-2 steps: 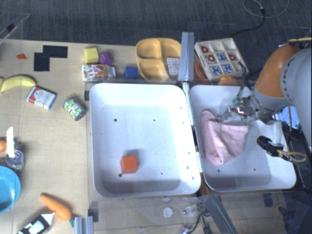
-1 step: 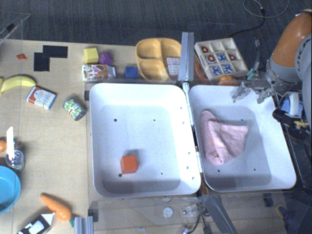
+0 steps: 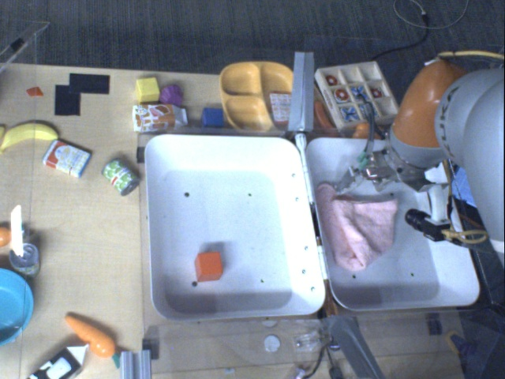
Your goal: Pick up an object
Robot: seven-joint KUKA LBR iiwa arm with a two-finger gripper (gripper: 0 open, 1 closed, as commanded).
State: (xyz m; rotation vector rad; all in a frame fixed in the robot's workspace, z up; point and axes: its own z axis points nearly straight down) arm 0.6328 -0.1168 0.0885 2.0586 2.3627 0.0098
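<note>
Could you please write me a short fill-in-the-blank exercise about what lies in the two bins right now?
1. The orange block lies in the ____ bin.
2. The cloth in the right bin is ____ in colour.
3. The claw hangs over the ____ bin, near the cloth's far edge.
4. The yellow dish beyond the bins has ____ compartments.

Missing words: left; pink; right; two

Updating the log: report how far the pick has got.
Done: the arm has reached over the right bin, gripper at the pink cloth's top edge. In hand: nothing visibly. Left: grasp and lift; the cloth lies flat, and the orange block sits in the left bin.
</note>
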